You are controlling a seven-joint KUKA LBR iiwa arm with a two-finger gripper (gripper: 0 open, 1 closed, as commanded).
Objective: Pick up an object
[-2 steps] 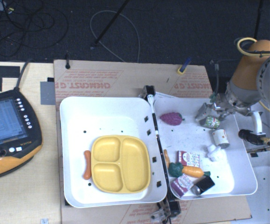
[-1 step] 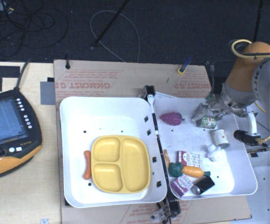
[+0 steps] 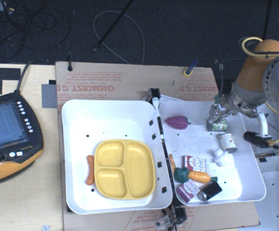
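Note:
My gripper (image 3: 218, 122) hangs over the far right part of the right bin (image 3: 252, 177), reaching in from the right. A small green and white object (image 3: 220, 125) sits between its silver fingers (image 3: 212, 115), which are shut on it. Just below it in the bin lies a white cylinder with a red label (image 3: 227, 142). A purple lump (image 3: 178, 122) lies to the gripper's left.
The right bin's near end holds a red and white carton (image 3: 195, 163), an orange carrot (image 3: 199, 176), a green toy (image 3: 180, 174), a purple packet (image 3: 190, 189) and a black block (image 3: 210, 190). The left bin (image 3: 81, 114) holds a yellow divided plate (image 3: 125, 169) and an orange sausage (image 3: 89, 170).

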